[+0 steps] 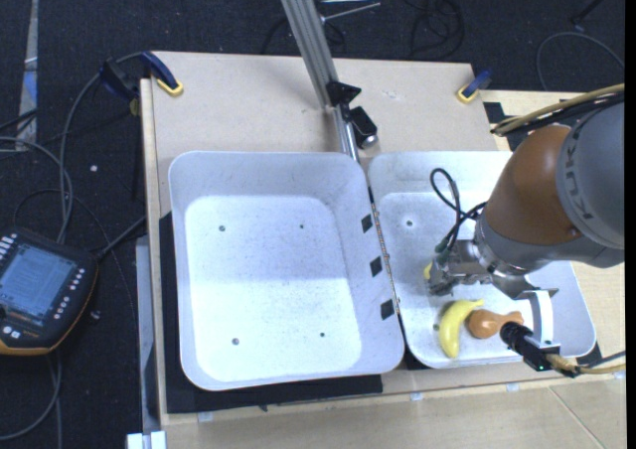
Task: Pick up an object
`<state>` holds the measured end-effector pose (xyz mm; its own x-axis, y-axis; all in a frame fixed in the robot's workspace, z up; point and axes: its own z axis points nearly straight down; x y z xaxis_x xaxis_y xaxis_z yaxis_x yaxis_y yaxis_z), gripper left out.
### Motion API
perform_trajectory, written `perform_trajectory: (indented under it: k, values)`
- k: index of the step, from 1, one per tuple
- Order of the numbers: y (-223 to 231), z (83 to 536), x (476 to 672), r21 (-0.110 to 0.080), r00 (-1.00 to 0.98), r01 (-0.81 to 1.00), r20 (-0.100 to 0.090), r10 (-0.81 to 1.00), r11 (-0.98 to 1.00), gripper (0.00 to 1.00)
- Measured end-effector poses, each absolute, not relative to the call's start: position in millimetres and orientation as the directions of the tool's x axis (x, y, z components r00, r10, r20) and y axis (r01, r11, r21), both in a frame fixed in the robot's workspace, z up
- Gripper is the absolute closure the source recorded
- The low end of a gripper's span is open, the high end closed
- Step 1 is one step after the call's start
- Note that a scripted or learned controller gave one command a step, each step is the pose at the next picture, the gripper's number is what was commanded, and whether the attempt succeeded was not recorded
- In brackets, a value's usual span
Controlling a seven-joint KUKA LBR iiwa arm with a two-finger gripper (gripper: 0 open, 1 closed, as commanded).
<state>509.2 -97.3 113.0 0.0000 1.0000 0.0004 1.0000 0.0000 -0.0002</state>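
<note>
In the right bin (407, 179), a yellow banana (452, 324) lies near the front wall. An orange-brown, pear-shaped object (486, 322) rests against its right side. My gripper (440, 276) hangs low in this bin, just behind the banana. A small yellow bit shows at the gripper's left side. The arm's grey and orange wrist covers the bin's right half and hides much of the gripper.
The left bin (268, 268) sits beside the right one, sharing a raised middle wall. A slanted metal pole (313, 40) rises from behind the bins. The wooden bench edge (298, 70) runs along the back, with yellow clamps at its corners.
</note>
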Motion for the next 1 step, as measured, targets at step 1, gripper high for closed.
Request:
perform_trajectory:
  k: [1]
  values:
    - [-94.6,173.6,505.1,0.005,-0.001,1.000,0.000,1.000,0.001,1.00]
